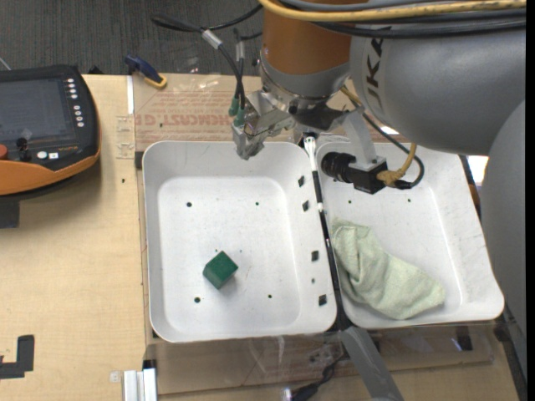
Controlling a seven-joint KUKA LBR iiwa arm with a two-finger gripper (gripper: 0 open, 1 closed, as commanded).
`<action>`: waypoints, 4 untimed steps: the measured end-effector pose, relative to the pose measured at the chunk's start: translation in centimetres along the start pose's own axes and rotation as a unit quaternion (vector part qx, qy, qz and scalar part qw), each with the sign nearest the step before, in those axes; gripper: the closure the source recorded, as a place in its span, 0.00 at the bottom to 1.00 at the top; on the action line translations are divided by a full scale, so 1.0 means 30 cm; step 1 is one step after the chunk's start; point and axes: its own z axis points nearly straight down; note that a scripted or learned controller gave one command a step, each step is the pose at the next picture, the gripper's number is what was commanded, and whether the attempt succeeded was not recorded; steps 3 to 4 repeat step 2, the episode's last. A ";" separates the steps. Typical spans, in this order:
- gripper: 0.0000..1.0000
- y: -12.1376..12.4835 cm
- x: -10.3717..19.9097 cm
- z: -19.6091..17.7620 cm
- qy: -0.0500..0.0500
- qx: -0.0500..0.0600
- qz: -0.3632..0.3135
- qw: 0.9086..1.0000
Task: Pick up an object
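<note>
A small green cube lies in the left white bin, toward its front. A crumpled pale green cloth rests in the right white bin, at its front left. My gripper hangs over the far rim of the left bin, well behind the cube and apart from it. Its fingers look close together, with nothing seen between them. The large grey arm with the orange band fills the upper right and hides part of the right bin's far side.
A teach pendant with a dark screen lies on the wooden bench at the left. Cables and a blue-handled tool lie behind the bins. A black camera unit hangs on the arm over the divide between the bins.
</note>
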 end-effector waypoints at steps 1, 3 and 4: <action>1.00 0.047 0.006 -0.223 0.000 0.000 -0.030 1.000; 1.00 0.014 0.047 0.055 0.000 0.002 0.118 0.993; 1.00 0.014 0.047 0.055 0.000 0.002 0.118 0.993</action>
